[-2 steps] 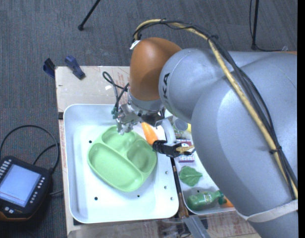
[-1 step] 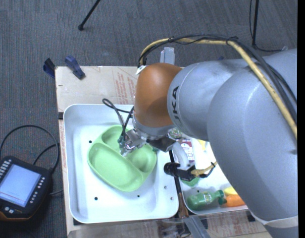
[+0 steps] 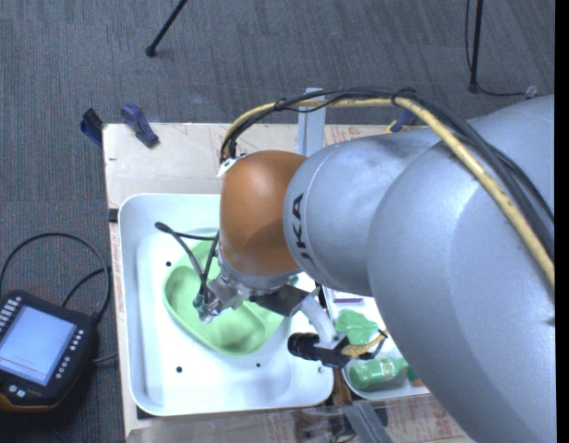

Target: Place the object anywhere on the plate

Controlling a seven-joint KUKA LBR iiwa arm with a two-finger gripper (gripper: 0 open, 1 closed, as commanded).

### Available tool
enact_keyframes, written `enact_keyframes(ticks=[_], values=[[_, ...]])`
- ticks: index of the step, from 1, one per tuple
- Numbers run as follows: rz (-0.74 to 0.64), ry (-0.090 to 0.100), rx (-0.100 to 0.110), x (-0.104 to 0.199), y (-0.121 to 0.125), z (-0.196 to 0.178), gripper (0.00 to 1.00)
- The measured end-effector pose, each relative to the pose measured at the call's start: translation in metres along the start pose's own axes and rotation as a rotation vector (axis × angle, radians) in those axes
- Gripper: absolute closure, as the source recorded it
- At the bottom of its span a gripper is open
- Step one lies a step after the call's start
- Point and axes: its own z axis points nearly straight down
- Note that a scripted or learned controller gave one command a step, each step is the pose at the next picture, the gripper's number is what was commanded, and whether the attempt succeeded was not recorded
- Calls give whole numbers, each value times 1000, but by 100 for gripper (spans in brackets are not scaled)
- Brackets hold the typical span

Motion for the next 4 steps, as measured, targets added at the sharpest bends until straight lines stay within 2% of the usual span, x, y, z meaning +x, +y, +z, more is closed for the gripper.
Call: enact_keyframes(ticks=[1, 2, 3, 4], values=[[-57, -1, -3, -2, 52, -35, 100], [94, -1, -10, -20, 92, 21, 100], [261, 0, -1, -44, 25, -41, 100], [261, 0, -1, -44, 25, -41, 0]])
